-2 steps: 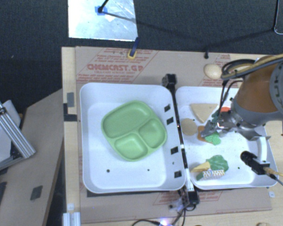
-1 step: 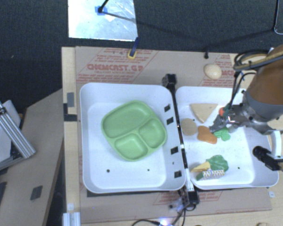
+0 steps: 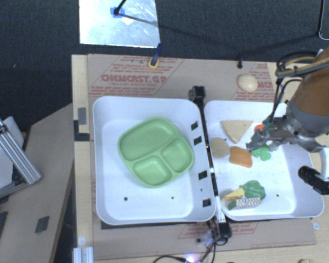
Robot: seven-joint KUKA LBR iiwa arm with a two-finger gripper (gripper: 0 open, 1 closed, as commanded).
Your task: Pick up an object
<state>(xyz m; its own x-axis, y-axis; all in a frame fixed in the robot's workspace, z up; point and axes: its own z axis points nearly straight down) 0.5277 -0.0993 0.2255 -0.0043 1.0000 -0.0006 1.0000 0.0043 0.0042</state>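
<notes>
The bench (image 3: 126, 70) is carrying two white bins side by side. The left bin (image 3: 107, 196) is holding a green divided plate (image 3: 155, 151) near its centre. The right bin (image 3: 301, 204) is holding the small items: a tan wedge (image 3: 236, 129) near the far wall, a round beige piece (image 3: 220, 148) by the divider, an orange piece (image 3: 240, 157) just beside it, and a green leafy piece (image 3: 254, 189) touching a patterned block (image 3: 247, 203) at the near side. The arm (image 3: 318, 100) is reaching in from the right. The gripper (image 3: 261, 143) is hanging over a small green piece (image 3: 261, 154); whether it is open or closed cannot be determined.
</notes>
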